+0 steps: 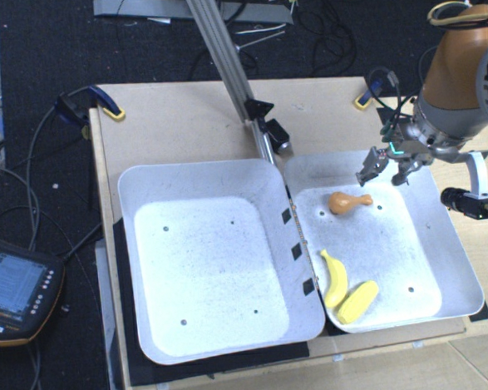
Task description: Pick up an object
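The grey arm point(460, 66) with its orange band comes in from the right side of the view; its gripper point(390, 170) hangs over the far right part of the right bin point(448, 251); the two dark fingers point(370, 169) stand apart from each other, in a wide position, and nothing is between them.

The right bin contains three objects; a small orange-brown object point(348, 202), shaped like a drumstick, lies on the bin floor near the far edge, just beside the gripper and a little to the left of it in the view, but it does not touch the fingers as far as I can see; a yellow banana point(335, 277) lies near the left wall of this bin, curved, toward the near side; a second yellow object point(357, 302), oblong, lies touching or almost touching the banana at its near end; I cannot tell which.

The left bin point(140, 264) stands side by side with the right bin, and their edges meet in the middle; a grey metal bar point(228, 58) goes at a slant from the top of the view down to the place where the bins meet; on the dark floor at the left lies a handheld control pendant point(13, 289) with a screen and an orange-brown casing, with cables around it; two clamps with yellow tips point(104, 104) sit at the far corners of the bench point(189, 123).
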Robot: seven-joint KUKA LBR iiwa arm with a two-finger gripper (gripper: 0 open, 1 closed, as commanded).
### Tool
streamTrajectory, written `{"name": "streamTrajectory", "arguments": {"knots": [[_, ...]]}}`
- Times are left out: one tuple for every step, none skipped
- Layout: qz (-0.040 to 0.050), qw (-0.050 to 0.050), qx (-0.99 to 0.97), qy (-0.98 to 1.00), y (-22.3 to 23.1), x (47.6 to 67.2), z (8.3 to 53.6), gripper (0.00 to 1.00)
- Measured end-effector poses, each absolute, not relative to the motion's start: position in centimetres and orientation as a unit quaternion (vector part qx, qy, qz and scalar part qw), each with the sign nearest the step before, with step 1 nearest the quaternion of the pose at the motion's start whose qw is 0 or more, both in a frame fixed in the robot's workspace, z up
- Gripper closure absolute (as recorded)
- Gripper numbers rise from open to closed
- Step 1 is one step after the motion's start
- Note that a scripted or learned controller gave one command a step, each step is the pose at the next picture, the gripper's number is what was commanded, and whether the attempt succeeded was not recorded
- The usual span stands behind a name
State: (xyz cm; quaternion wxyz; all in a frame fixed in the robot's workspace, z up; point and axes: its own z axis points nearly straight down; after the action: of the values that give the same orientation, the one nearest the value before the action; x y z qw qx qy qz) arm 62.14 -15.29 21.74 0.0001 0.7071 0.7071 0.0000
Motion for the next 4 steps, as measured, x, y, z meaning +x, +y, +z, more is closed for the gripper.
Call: {"name": "streamTrajectory", "arguments": {"knots": [[0.0, 0.0, 0.707, 0.707, -15.3, 62.1, 21.7, 0.0], [-0.0012, -0.002, 0.707, 0.707, -14.9, 61.5, 17.2, 0.0], [-0.0013, -0.002, 0.707, 0.707, -13.8, 61.4, 11.9, 0.0], [-0.0007, -0.001, 0.707, 0.707, -13.8, 61.3, 9.4, 0.0]]}}
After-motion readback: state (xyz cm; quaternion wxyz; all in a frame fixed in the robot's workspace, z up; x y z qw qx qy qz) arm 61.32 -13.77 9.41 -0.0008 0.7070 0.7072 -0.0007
